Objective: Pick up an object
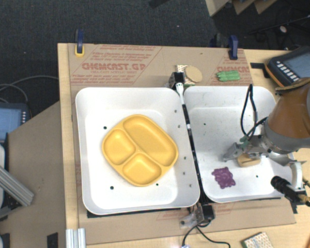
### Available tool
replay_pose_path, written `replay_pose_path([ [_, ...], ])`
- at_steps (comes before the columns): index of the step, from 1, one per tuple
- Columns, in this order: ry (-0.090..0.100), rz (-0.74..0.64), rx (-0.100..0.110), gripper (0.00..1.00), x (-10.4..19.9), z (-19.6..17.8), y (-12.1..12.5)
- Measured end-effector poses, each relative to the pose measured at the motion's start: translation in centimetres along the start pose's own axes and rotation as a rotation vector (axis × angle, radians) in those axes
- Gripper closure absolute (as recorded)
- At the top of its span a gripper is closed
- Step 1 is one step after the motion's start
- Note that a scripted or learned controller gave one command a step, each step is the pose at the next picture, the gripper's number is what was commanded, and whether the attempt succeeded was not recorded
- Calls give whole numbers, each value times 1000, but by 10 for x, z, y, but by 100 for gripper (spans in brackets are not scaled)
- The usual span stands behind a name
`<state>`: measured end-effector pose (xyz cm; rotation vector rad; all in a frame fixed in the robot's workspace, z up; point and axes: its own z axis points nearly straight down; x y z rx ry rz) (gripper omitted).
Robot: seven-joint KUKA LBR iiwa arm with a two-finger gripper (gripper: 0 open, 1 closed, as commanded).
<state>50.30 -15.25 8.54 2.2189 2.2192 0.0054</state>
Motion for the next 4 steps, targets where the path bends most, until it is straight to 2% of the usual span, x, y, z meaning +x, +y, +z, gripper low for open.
replay_pose_path([
  [1, -9, 3, -11, 100, -2, -14, 3],
  [2, -8, 3, -9, 0, -2, -13, 2],
  [3, -10, 3, -13, 100, -2, -24, 3],
  [4, 1, -11, -7, 100, 94, -112, 51],
])
